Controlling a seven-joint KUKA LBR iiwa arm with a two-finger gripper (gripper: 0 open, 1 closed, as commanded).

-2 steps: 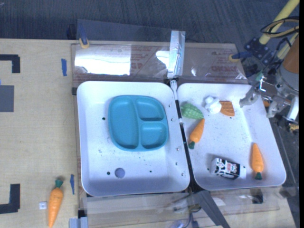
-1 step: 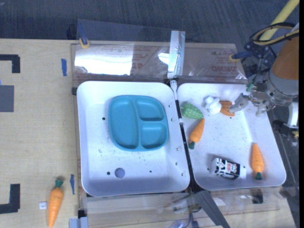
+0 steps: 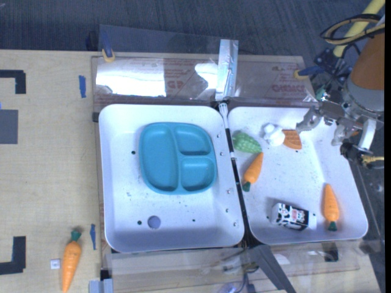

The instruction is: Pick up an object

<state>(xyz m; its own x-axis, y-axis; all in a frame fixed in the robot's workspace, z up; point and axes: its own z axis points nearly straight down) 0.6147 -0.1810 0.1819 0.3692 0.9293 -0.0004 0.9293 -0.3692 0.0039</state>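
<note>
Wooden bench [image 3: 43, 163], two white bins. Blue tray [image 3: 178, 157] fills left bin [image 3: 116, 182]. Right bin [image 3: 348, 224] holds loose toys, scattered for picking: carrot [image 3: 330, 205] at 5 o'clock nearest you. Gripper [image 3: 351, 133] at 3 o'clock rim, holding nothing visible; open or closed, cannot tell.

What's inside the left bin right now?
A blue divided tray lies in the left bin, with a small grey disc near the front. Whatever is under the tray is hidden.

We take this for a robotics lab. Two white bins [image 3: 116, 182] sit fixed on a plywood desk [image 3: 43, 163] marked with tape. Toy carrots [image 3: 71, 260] serve as props.
</note>
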